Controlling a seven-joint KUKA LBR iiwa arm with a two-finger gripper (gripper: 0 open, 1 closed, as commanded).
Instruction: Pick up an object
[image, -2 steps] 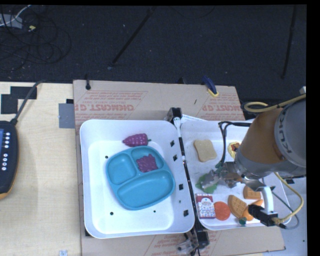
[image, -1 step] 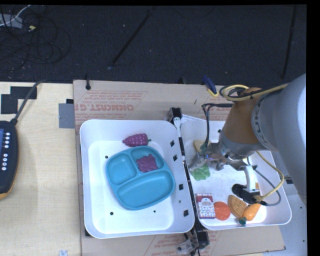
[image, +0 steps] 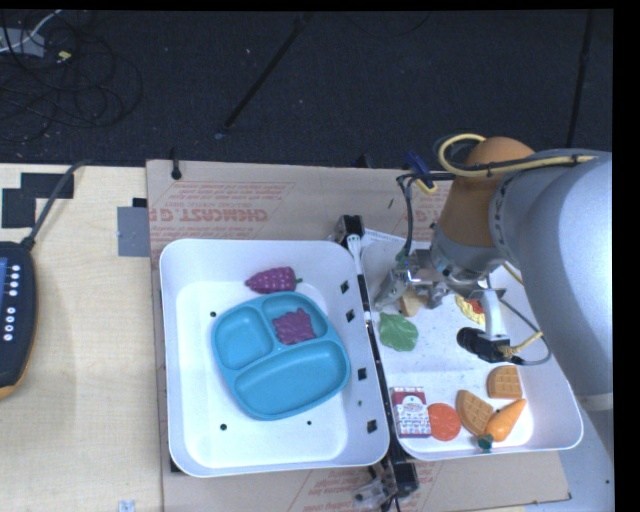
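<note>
My hand: my hand (image: 418, 283) is low in the right bin (image: 560, 440); I cannot tell its state.
Things to pick: green leaf toy (image: 397, 332) just below my hand; carrot (image: 505, 420), waffle (image: 505, 381) and red box (image: 411, 414) are far below it.
What could go wrong: I think I could grab nothing, or bump the bin wall (image: 362, 300) beside my hand.
Writing: upside-down red letters on the cardboard (image: 215, 214); too blurry to read.

Cardboard sheet (image: 262, 205) bears red print (upside down, not readable).
</note>
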